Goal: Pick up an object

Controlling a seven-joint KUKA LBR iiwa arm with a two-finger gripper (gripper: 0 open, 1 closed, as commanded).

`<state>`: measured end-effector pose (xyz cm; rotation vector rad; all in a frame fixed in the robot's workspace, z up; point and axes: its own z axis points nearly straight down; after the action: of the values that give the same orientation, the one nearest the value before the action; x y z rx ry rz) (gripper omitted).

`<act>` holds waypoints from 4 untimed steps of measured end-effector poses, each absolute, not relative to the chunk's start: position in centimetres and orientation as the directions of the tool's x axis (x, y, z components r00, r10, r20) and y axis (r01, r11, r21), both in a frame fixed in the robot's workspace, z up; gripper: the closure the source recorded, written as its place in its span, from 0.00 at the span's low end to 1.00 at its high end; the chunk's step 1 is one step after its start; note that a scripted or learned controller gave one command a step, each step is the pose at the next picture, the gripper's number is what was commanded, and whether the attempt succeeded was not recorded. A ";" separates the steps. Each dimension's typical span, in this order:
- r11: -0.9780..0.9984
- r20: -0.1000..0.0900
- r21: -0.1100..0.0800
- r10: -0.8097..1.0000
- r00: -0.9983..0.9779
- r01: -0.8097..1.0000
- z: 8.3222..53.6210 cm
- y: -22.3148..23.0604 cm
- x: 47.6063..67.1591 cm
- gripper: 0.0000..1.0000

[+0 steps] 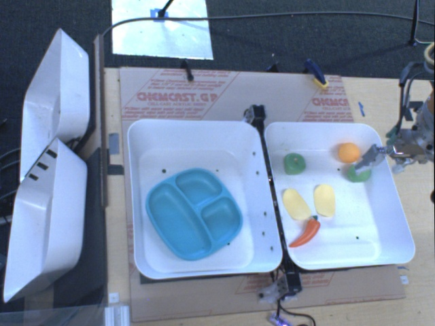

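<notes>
Step in hand: approach/grasp in the right bin point(402, 231), nothing lifted yet as far as I'm judging.

Candidates, going left to right:
- a green round piece point(293, 163) is sitting near the divider
- two yellow pieces point(296, 204) point(325, 200) are lying just beside each other
- an orange-red pepper point(306, 233) is lying below them, tip close to the left yellow one
- an orange ball point(349, 152) is sitting toward the back
- a second green piece point(359, 175) is sitting just in front of the ball

The gripper point(371, 157) is reaching in from the right and hanging over or against that second green piece, so I'm reading that as the target. I can't tell whether the gripper is apart or together, and I'm not seeing anything clearly caught in it.

Next move, my guess: it's needing to centre on the green piece, clear the ball, close, then lift straight up. The ball is sitting close, so a nudge is looking likely.

Surface and room, left to right:
- two spare white tubs point(54, 182) are leaning off the bench edge
- dark carpet point(41, 5) is running behind, with a shiny sheet point(160, 19) lying on it
- the left bin point(136, 182) is holding a blue divided plate point(194, 212)
- both bins are resting on a printed protective board point(177, 94), edges touching
- a blue-and-yellow clamp point(316, 73) is gripping the board's back edge
- a cable point(306, 22) is trailing across the carpet
</notes>
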<state>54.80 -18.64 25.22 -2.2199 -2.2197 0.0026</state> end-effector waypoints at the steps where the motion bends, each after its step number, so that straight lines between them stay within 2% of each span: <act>1: 0.000 0.000 0.001 1.000 0.000 1.000 25.4 -18.6 54.9 0.00; 3: 0.000 0.001 -0.003 1.000 0.000 1.000 16.6 -19.0 54.3 0.00; 4: 0.000 0.001 -0.004 1.000 0.000 1.000 10.5 -18.7 54.4 0.00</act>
<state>54.39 -18.69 10.45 -2.2187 -2.2192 0.0030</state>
